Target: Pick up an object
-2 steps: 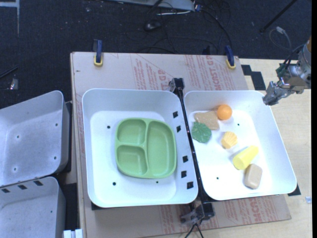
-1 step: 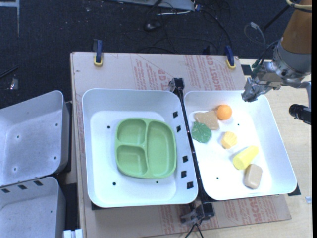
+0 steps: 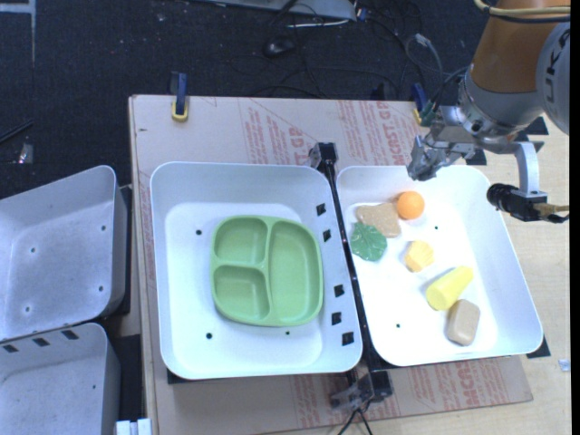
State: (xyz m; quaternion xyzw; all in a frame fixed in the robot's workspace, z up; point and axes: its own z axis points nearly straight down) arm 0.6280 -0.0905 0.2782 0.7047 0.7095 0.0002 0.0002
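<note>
Nearest the camera sits the left bin, holding a green divided tray. Moving right into the right bin: a green leafy piece, a tan slab, an orange ball, a small yellow chunk, a yellow block and a beige piece. The gripper hangs over that bin's far rim, just above the ball, carrying nothing; its jaws I cannot tell. I'd judge the ball the handiest target: descend straight, centred, since it may roll against the slab.
</note>
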